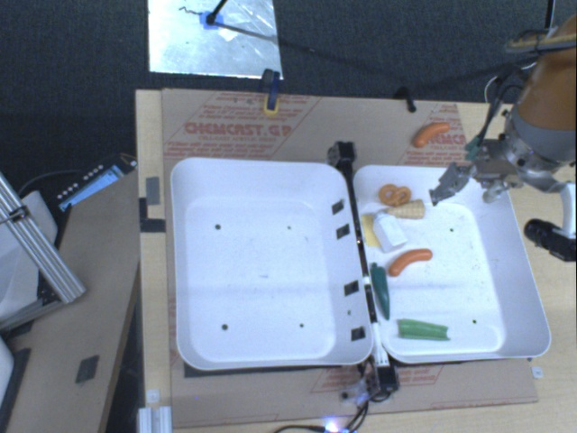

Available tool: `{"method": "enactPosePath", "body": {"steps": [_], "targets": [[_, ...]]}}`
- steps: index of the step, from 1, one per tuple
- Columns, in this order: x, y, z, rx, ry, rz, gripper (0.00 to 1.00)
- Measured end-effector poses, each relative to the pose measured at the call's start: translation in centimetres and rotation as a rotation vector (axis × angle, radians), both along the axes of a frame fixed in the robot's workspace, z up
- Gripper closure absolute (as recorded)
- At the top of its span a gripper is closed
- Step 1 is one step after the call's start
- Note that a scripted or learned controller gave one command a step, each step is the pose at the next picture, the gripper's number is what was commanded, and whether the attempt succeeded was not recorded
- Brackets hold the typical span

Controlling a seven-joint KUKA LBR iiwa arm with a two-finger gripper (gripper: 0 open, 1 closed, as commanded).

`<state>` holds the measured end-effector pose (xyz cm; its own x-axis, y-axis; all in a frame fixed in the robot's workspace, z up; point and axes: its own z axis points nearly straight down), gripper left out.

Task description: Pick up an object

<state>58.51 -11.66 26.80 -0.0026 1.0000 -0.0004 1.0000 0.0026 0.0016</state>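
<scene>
The right bin (505, 269) holds several small objects: a brown pretzel (394, 194), a pale corn cob (408, 210), a white block (389, 233), a yellow piece (368, 231), an orange sausage (411, 260), a dark green pepper (380, 291) and a light green pod (422, 329). My gripper (470, 188) hangs over the bin's far edge, to the right of the pretzel. It is open, its two fingers (446, 186) spread apart with nothing between them.
A second orange sausage (432, 134) lies on the cardboard behind the right bin. The left bin (261, 174) sits beside it, joined by black clips (343, 156) along the shared wall. A yellow clamp (270, 105) stands at the back.
</scene>
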Motion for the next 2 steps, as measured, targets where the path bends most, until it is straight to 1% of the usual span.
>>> {"method": "enactPosePath", "body": {"steps": [1, 2], "targets": [[2.0, 5.7, -8.9, 0.004, 0.007, 0.007, 0.0], [2.2, 5.3, -7.3, 0.0, -0.003, 0.002, 1.0]]}}
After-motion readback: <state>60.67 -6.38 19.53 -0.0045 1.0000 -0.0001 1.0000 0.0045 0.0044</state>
